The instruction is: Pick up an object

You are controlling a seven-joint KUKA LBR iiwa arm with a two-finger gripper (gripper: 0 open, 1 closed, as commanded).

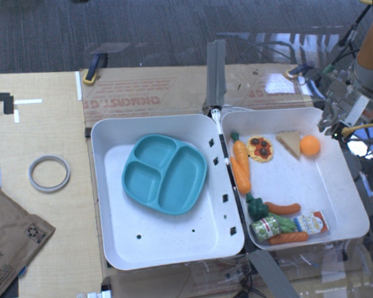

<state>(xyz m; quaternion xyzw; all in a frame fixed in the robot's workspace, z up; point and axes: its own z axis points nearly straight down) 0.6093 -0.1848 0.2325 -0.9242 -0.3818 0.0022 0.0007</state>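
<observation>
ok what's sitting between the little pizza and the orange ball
In the camera view, a tan sandwich wedge lies between the pizza and the orange ball.

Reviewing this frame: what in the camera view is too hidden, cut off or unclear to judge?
- Claw: its tip is blurred among cables at the right bin's far right corner; open or shut unreadable.
- Arm: cut off by the right edge.
- Packet: label too small to read.

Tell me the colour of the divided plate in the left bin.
The divided plate is teal blue, plain with no pattern, as the camera view shows.
</observation>
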